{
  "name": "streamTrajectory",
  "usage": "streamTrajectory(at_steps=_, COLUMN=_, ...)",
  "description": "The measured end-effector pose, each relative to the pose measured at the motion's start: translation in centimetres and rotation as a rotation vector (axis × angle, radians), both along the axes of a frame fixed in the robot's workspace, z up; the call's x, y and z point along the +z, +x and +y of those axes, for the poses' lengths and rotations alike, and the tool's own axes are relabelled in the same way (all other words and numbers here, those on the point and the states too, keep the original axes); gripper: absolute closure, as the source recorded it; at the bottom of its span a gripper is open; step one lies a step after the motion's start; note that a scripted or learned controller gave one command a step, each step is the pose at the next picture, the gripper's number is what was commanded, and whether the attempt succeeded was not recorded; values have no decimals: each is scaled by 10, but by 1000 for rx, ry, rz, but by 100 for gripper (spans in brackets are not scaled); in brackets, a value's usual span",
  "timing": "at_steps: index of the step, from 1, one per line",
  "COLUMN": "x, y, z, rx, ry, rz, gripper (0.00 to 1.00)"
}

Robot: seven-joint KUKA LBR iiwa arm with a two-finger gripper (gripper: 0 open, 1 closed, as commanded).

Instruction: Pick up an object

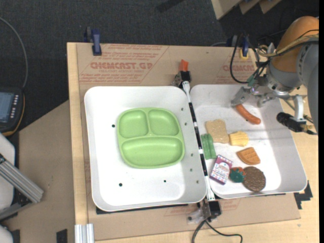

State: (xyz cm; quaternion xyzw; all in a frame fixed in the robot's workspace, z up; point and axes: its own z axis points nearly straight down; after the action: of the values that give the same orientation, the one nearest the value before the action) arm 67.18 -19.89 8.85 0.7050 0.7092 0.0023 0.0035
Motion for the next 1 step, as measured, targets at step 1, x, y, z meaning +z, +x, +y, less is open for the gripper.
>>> streamTrajectory(at_steps=1, x=12, y=-4, z=-2, rx=-3, ry=-2, rz=5, gripper=100)
